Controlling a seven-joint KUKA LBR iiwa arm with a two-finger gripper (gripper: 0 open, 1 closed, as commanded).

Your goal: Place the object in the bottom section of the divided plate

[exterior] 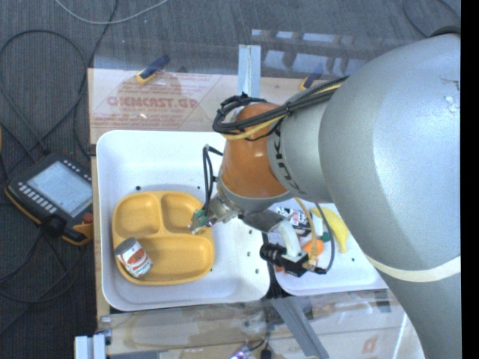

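A yellow divided plate (179, 264) lies in the left white bin (142, 152). A small can with a red and white label (133, 258) rests on its side in the plate's large bottom section, at that section's left end. The grey arm with its orange band covers the middle of the view, and its gripper (200, 219) hangs at the plate's right rim, beside the upper right section. Something small and green shows at the gripper's tip. The arm's wrist hides most of the gripper.
The right bin (352, 271) holds a yellow banana-like piece (337, 230), an orange item (317, 247) and a small printed packet (293, 217), partly under the arm. A pendant controller (52, 193) lies on the floor to the left. Cardboard (150, 103) sits behind the bins.
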